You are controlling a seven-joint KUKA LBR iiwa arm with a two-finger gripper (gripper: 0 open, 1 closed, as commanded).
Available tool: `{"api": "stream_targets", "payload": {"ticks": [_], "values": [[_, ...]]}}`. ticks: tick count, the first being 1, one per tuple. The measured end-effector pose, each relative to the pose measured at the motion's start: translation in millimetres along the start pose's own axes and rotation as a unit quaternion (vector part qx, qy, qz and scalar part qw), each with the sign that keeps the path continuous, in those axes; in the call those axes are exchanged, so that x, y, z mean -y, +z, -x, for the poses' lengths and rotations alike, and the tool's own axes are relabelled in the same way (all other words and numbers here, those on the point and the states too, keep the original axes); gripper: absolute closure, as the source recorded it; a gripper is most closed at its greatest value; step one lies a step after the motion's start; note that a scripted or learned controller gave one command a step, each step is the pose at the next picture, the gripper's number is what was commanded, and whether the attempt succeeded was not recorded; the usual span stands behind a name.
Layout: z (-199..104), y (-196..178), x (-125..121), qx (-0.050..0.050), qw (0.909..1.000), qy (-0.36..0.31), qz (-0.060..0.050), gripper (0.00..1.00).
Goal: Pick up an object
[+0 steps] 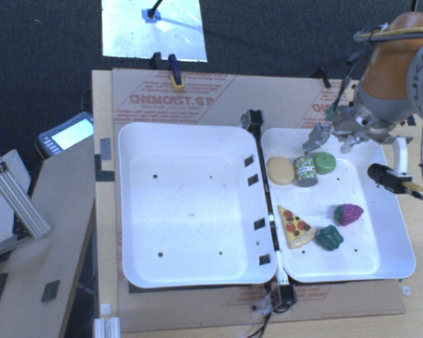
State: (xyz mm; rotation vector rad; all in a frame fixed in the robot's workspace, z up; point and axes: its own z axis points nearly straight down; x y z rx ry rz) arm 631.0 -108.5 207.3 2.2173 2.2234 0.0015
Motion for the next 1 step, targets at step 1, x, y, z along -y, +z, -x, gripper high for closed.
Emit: {"api": "stream_targets", "payload": {"ticks": [1], "values": [[-0.2,-11.4,-1.0,0.0,1.0,-0.001,0.002,1.0]]}}
